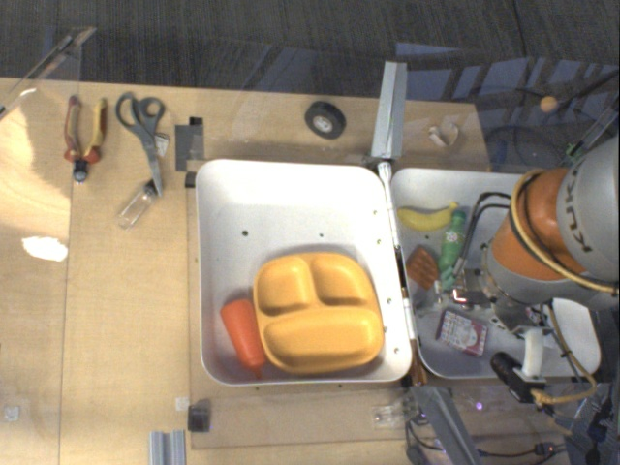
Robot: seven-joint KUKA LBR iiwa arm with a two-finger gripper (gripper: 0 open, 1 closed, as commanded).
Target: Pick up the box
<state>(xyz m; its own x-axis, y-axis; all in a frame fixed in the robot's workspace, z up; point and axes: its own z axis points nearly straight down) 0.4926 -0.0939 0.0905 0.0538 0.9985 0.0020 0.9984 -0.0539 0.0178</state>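
A: What could go wrong here?

B: A neighbour could be grabbed instead: the small box (461,331) lies in the right bin (426,356), crowded by a green bottle (451,248) at 12 o'clock and a brown item (422,266) at 11 o'clock.

A: And the gripper?

B: Its state cannot be told; it is hidden beneath the arm (557,235) above the box.

From my station I see a yellow divided tray (316,312) over an orange carrot (242,334) in the left bin (281,197), a banana (427,217) and green bottle (451,244) in the right bin (426,184), scissors (145,129), pliers (83,136) and a tape roll (325,119) along the upper bench.
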